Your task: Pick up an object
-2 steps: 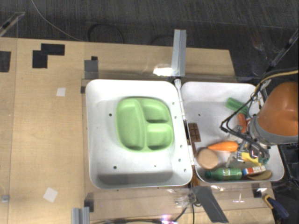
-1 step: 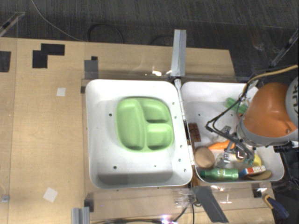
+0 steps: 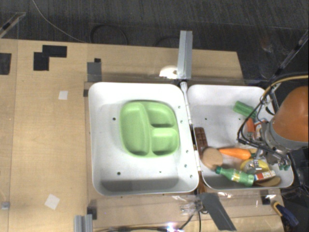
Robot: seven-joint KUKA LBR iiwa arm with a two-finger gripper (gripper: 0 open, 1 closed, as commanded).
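The right bin (image 3: 217, 100) holds a heap of small things along its near side. An orange carrot (image 3: 235, 153) lies across the middle, with a tan round piece (image 3: 211, 157) to its left. Below them lies a green bottle (image 3: 235, 176), and right of it a yellow item (image 3: 256, 166) and a brown piece (image 3: 268, 181). A green block (image 3: 244, 108) sits apart toward the far right, and a dark brown bar (image 3: 201, 138) rests by the left wall. My gripper (image 3: 260, 151) is low over the right end of the carrot and the yellow item, under the wrist and its cables.
The left bin (image 3: 104, 129) carries a green divided plate (image 3: 148, 128). The arm's orange band (image 3: 294, 112) and looped cables (image 3: 256, 115) overhang the right bin's right wall. A metal post (image 3: 185, 54) stands behind the gap between the bins.
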